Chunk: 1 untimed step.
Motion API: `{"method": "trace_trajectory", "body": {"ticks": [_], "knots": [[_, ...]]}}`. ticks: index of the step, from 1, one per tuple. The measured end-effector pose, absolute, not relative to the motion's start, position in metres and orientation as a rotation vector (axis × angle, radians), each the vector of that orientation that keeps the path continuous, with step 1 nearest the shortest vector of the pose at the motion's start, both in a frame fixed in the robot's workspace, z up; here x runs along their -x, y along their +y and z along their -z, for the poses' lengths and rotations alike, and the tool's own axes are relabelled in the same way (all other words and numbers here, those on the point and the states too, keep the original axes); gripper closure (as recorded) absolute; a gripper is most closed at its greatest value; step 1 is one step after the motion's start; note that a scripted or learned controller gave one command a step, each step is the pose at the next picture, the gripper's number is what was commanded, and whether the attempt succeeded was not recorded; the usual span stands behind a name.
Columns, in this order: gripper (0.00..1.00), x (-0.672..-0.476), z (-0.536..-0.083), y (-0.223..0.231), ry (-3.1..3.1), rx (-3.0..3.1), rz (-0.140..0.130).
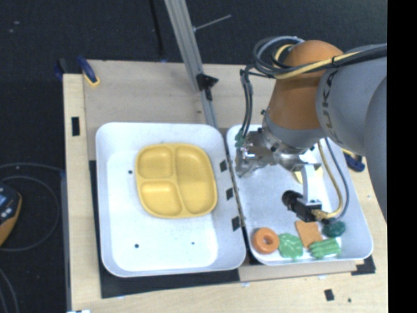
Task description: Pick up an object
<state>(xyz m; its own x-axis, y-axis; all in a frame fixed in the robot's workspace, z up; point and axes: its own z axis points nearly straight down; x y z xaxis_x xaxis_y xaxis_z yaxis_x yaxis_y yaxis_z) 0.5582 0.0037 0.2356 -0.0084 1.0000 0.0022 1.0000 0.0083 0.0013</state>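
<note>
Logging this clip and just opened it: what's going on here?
A grey arm reaches in from the right, its gripper down over the upper left corner of the right bin. Nothing shows between its fingers. The toys lie along that bin's near edge, apart from the gripper: an orange ring, green pieces, an orange block. The left bin holds a yellow divided plate.

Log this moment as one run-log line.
gripper: over right bin, far-left corner | held: cannot tell | orange ring, green pieces: right bin, near edge | yellow divided plate: left bin
</note>
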Motion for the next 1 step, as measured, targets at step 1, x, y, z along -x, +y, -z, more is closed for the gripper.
{"method": "trace_trajectory", "body": {"ticks": [1], "knots": [[1.00, -0.5385, -0.2277, 0.0513, -2.228, 2.212, 0.000]]}}
